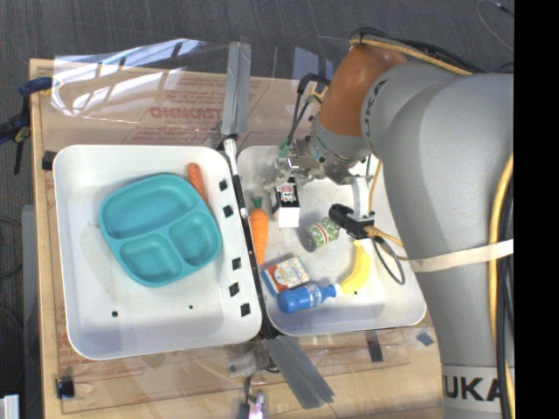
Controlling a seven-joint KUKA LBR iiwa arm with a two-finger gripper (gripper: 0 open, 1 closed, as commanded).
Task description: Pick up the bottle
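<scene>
Right bin (397,308): one blue bottle (307,297), one banana (356,269), one can (322,233), one carrot (259,236), one carton (286,273). Left bin (79,312): one teal tray (160,228), one carrot (197,182). Gripper (286,201) sits at the right bin's back; jaws' state unclear, can't tell.

Left shallow white plastic bin (79,312) holds a teal three-compartment plastic plate (160,227), tilted toward the far-left corner. A small orange carrot (196,180) lies just beside the plate's far-right edge, near the bin wall.

Right shallow white plastic bin (397,308) holds a larger orange carrot (259,234) along its left wall, a yellow banana (356,269) at the right, a small green-labelled can (322,233) on its side near the banana, and a red-and-white flat packet (286,274) near the front.
</scene>
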